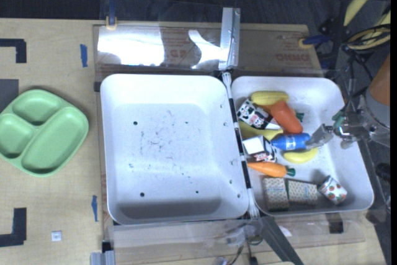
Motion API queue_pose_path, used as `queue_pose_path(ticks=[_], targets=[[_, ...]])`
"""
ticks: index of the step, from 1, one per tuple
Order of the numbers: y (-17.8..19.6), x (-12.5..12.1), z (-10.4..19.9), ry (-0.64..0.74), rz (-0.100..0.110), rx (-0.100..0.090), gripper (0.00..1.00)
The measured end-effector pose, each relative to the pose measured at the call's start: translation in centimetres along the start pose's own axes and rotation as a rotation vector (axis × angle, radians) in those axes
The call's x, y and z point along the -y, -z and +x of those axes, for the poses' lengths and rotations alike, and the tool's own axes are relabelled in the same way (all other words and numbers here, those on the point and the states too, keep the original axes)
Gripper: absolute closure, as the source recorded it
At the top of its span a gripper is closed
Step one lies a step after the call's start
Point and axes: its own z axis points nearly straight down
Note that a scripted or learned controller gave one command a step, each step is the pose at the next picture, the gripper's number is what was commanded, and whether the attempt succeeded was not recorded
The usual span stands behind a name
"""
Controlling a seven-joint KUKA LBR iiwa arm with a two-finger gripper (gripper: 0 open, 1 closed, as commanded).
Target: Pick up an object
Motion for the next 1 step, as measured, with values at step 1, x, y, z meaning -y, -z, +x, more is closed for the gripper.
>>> queue_pose_path(ticks=[1], targets=[[-11.02,-3.71,-1.17,0.073,-0.007,0.003,0.0]])
